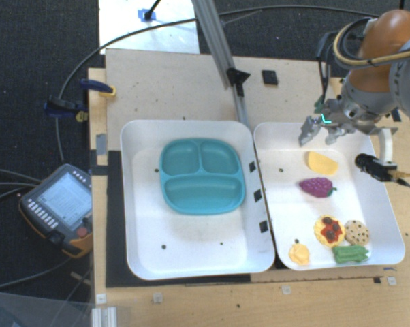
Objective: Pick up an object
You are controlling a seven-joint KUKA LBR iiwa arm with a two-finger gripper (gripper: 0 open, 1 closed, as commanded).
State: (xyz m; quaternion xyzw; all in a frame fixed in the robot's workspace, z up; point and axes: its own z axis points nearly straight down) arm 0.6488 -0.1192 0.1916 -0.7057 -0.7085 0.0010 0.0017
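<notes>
My gripper [321,136] hangs over the far part of the right bin [281,203], its fingers spread open with nothing between them. Just in front of it and to the right lies a yellow wedge [322,162]. Below that rests a purple grape bunch [317,187]. Near the bin's front sit a small pizza [329,230], a cookie [357,232], a green pod [350,253] and a yellow piece [299,253].
A teal divided plate [201,176] lies in the left bin [144,237]. A grey pole [215,33] slants across the back board. A teach pendant [58,206] and cables lie off the bench's left side.
</notes>
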